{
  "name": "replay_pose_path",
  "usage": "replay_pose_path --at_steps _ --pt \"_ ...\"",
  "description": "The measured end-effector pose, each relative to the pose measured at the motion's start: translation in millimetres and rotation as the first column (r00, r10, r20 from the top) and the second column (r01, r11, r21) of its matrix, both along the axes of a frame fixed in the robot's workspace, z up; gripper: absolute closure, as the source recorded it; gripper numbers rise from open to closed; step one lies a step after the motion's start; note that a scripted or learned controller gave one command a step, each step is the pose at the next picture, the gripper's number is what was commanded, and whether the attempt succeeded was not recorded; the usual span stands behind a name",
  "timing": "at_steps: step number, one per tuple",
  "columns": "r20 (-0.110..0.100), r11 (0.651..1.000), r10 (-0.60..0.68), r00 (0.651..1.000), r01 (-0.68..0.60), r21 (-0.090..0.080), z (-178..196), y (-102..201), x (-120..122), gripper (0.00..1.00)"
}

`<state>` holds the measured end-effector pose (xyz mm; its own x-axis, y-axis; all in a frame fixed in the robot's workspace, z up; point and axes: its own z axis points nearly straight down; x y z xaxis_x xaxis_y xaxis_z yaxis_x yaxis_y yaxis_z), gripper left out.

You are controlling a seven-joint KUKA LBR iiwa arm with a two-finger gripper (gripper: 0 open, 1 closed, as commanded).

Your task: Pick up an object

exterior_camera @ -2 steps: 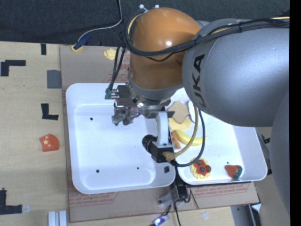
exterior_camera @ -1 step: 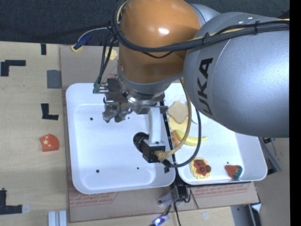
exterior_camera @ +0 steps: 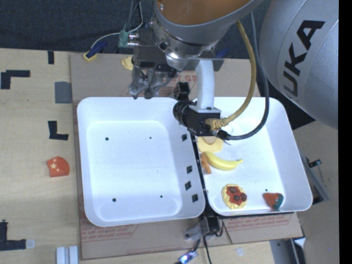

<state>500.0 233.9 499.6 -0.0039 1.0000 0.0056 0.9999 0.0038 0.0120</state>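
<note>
Arm over the right bin — I'm still at the approach.

I cannot tell my gripper's [exterior_camera: 147,87] state; it hangs near the left bin's [exterior_camera: 88,147] 12 o'clock rim. Targets lie in the right bin [exterior_camera: 286,147]: banana [exterior_camera: 223,161] centre, pizza [exterior_camera: 234,196] at 6, strawberry [exterior_camera: 273,200] at 5. Next I'd guess a swing over the banana, then a descent.

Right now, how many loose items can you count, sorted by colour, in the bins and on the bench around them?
Yellow: 2, the banana and the pale yellow piece by the gripper.
Orange: 2, the small stick and the bench piece.
Yellow with red spots: 1, the round piece.
Red: 1, the corner piece.
Total: 6
</note>
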Motion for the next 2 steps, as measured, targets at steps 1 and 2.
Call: replay_pose_path --at_steps 1,2 --pt "-0.011 1.000 -0.002 1.000 0.002 -0.005 36.7 -1.1 -16.7 1.00" --pt "-0.014 1.000 -0.003 1.000 0.003 -0.007 34.8 -5.6 -16.4 1.00"
